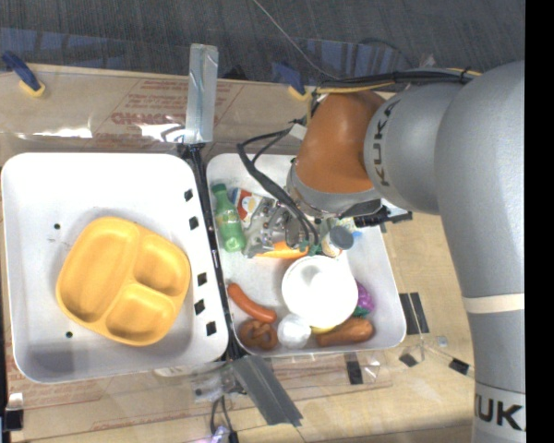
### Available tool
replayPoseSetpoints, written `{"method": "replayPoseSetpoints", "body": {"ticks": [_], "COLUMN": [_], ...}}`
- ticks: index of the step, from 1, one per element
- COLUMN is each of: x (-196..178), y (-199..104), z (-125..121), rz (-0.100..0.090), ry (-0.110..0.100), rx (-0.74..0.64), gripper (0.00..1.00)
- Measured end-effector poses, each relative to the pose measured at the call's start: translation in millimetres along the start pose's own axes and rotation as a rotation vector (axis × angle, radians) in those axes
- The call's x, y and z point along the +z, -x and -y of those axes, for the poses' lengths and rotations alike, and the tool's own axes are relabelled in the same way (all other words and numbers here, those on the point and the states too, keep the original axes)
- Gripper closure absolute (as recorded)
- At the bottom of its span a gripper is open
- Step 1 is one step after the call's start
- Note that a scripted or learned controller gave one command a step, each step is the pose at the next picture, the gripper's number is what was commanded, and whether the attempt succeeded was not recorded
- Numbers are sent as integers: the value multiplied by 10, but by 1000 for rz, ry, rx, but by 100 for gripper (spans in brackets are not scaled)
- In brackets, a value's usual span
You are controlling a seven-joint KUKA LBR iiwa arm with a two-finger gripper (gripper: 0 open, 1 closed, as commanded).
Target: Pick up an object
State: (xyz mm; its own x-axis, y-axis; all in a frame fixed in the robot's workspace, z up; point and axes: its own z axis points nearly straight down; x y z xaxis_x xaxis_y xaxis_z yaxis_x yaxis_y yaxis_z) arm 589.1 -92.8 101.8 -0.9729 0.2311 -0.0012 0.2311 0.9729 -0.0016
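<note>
While reaching in from the right, holding the gripper point(282, 231) over the right bin point(383, 270), amid its clutter. Not showing whether spread or pressed together; cannot tell. Lying just left of it, a green bottle point(229, 220); touching its lower edge, an orange piece point(282, 254). Sitting below these, a white bowl point(319, 289), a sausage point(251, 303). Resting apart in the left bin point(37, 201), a yellow tray point(120, 280).

One camera sits high over the worktop point(102, 109) and looks down at a slant, with the end effector point(282, 229) right of middle.
</note>
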Motion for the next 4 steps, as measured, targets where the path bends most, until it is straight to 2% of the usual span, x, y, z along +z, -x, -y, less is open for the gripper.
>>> {"method": "replayPoseSetpoints", "body": {"ticks": [1, 2, 3, 4], "x": [-965, -980, -1794, -207], "y": [459, 147, 951, 609], "z": [-291, 641, 984, 671], "rz": [11, -1, 9, -5], "ry": [3, 1, -2, 5], "rx": [-63, -294, -221, -455], "gripper": [100, 100, 100, 100]}}
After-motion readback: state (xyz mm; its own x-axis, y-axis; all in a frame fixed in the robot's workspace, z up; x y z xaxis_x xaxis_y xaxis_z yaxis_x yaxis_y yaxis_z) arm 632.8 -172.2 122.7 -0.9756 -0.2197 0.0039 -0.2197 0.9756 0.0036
